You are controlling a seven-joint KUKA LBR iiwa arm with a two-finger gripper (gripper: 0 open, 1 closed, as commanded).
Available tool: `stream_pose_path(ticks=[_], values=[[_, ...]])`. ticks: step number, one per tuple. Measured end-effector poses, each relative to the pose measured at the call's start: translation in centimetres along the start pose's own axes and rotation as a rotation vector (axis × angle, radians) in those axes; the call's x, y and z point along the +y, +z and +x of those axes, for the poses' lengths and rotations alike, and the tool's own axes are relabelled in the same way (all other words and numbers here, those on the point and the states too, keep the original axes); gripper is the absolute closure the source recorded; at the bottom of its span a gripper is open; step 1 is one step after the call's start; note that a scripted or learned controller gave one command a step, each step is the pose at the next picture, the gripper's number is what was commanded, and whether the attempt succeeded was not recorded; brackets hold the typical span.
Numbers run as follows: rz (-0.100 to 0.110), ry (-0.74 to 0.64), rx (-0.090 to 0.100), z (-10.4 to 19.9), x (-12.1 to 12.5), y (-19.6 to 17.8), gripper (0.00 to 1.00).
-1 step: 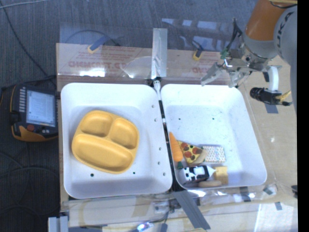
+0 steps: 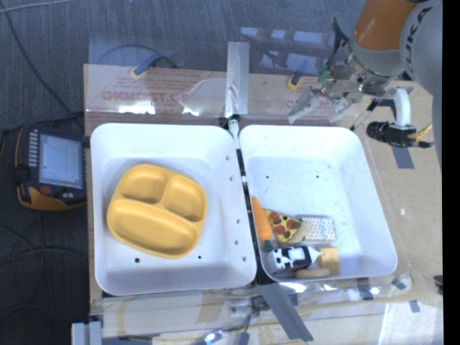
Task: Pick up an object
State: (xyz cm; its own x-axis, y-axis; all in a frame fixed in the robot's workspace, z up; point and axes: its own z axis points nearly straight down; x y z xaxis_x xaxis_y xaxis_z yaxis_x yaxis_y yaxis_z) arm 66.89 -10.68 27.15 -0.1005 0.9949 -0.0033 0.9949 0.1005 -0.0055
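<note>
Arm [image 2: 402, 20] enters from the upper right, orange band above the wrist. Gripper [image 2: 316, 105] hangs past the far rim of the right bin [image 2: 359, 192], over the cardboard-covered counter [image 2: 172, 88], not over any object. Its fingers [image 2: 305, 106] are spread apart, with nothing between them.

Right bin: small objects clustered in its near-left corner. A carrot [image 2: 261, 220] lies along the left wall. Just right of it, a pizza slice [image 2: 284, 226], touching a grey speckled block [image 2: 318, 228]. Nearer the camera, a black-and-white cow toy [image 2: 291, 258] and a tan piece [image 2: 325, 261] against it. The far half of this bin is bare white floor.

Left bin [image 2: 122, 149]: a yellow divided plate [image 2: 157, 208] lies flat near the middle, three compartments, tilted slightly anticlockwise.

Left of the bins, on the dark carpet [image 2: 43, 49], a teach pendant [image 2: 50, 165] with grey screen and orange base.
</note>
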Motion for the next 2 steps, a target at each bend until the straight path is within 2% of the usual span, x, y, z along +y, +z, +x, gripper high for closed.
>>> stream_pose_path(ticks=[1, 2], values=[[0.003, -0.022, 0.005, 5.1, -10.6, 9.2, 0.00], [-0.008, 0.009, 0.002, 2.6, -18.1, 16.9, 0.00]])
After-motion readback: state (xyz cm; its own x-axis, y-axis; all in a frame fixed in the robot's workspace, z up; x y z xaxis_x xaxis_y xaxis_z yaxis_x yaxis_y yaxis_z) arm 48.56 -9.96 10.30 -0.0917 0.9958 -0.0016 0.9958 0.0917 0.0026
